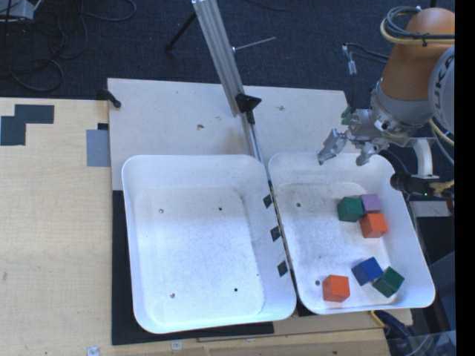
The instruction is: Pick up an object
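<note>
The claw (347,150) hangs over the far edge of the right bin (415,228), near that bin's far left corner, with its two fingers spread apart and nothing between them. One finger (330,147) points down and to the left, the other (365,154) sits just to its right. Above the claw the grey wrist rises to the orange band (415,54) at the far right, where cables loop round the arm.

Inside the right bin, nearer than the claw and well apart from it, lie six blocks in two groups. The far group sits toward the right wall: a green block (350,209), a purple block (371,202) touching it on the right, and an orange block (373,225) just beside both on the near side. The near group lies toward the bin's near right corner: a second orange block (336,288) on the left, a blue block (367,271) to its right, and a dark green block (389,281) touching the blue one on the right.

To the left, the left bin (141,199) sits side by side with the right one, their rims meeting along a line marked by small black clips (275,233). A slanted metal rail (223,58) runs from the far side down toward the point where the bins meet. Both bins rest on the white surface (178,117), with a pale wooden panel (52,228) further left and dark floor with cables beyond the far edge.
</note>
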Robot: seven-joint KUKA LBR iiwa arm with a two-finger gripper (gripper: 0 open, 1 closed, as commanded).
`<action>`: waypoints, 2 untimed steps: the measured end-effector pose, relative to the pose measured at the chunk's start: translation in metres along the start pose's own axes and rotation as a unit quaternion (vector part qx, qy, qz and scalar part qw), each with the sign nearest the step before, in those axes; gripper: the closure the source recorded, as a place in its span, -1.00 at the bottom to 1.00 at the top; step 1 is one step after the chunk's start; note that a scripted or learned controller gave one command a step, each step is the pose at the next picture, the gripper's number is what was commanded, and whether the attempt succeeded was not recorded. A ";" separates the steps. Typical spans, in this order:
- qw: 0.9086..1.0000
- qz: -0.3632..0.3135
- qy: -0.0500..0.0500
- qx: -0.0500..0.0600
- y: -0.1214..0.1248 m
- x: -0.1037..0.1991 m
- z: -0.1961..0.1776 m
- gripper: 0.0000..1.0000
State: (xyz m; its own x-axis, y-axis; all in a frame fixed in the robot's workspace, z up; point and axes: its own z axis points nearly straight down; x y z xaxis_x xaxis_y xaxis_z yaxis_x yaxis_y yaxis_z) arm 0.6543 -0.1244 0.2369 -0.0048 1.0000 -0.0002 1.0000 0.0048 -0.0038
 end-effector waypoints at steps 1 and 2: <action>1.000 0.004 0.000 0.003 -0.008 -0.072 0.126 -1.00; 1.000 0.003 0.000 -0.001 -0.005 -0.071 0.121 -1.00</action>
State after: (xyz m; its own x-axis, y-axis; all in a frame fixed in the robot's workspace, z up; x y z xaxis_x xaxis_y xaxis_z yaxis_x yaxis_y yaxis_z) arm 0.6487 -0.1955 0.1163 0.0009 1.0000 -0.0001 1.0000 -0.0009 -0.0026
